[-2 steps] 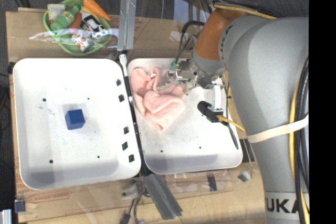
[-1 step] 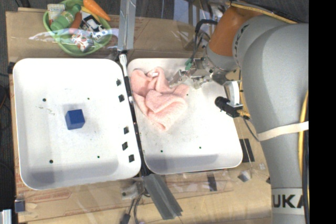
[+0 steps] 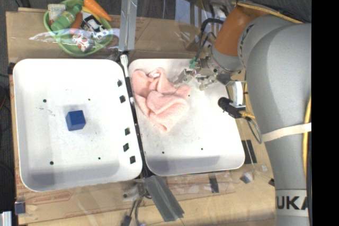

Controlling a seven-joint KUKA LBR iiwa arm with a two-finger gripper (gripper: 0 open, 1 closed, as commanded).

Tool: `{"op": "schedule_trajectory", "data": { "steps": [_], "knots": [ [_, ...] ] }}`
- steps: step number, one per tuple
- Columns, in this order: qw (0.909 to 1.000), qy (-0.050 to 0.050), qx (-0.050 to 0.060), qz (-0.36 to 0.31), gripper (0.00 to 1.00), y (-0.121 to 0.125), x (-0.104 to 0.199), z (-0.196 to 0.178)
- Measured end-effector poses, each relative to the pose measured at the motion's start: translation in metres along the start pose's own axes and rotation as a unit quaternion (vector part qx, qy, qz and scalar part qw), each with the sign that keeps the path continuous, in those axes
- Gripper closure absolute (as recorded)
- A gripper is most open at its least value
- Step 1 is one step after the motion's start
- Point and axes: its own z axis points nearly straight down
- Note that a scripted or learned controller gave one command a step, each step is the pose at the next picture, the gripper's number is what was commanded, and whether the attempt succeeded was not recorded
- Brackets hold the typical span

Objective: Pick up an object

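Reaching in from the right, the metal gripper [image 3: 192, 74] hovers at the edge of a crumpled, soft pink cloth [image 3: 159, 98] in the right bin [image 3: 212, 151]; its finger state cannot be told. A hard blue cube [image 3: 76, 119] sits in the smooth white left bin [image 3: 32, 166].

Pink cloth [image 3: 159, 99] (blue cube [image 3: 76, 119]).

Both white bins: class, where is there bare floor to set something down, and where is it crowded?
Left bin: free all around the blue cube. Right bin: free along the near edge below the pink cloth. Crowded at its far side, around the gripper.
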Motion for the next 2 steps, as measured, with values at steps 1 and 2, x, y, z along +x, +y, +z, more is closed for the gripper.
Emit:
{"op": "schedule_trajectory", "data": {
  "steps": [1, 2],
  "knots": [
    [0.9947, 0.001, 0.002, -0.103, 0.00, 0.0002, 0.0633, 0.0076],
    [0.9931, 0.000, 0.000, -0.117, 0.00, 0.0013, 0.0545, 0.0064]
  ]
}}
